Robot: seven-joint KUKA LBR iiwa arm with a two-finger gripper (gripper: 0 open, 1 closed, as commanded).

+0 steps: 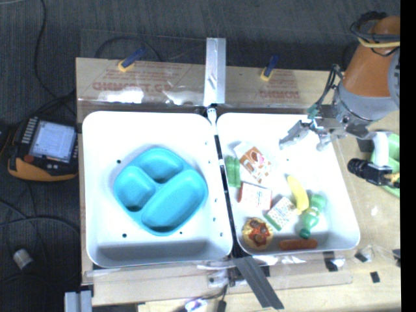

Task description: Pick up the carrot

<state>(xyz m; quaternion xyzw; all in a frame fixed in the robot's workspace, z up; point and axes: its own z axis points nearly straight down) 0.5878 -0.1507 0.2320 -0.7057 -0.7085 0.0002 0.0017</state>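
A slim orange-red piece that looks like the carrot [299, 244] lies flat near the front wall of the right bin [344, 200]. My gripper [304, 140] hangs over the back of that bin, far from the carrot. Its fingers [288, 139] are spread open with nothing between them. The grey arm with its orange band [370, 64] comes in from the upper right.
The right bin also holds a yellow banana [297, 194], a green bottle [311, 217], a green vegetable [232, 171], small food cartons [255, 162] and a round pizza-like toy [257, 232]. A blue divided tray [161, 188] sits in the left bin [97, 174].
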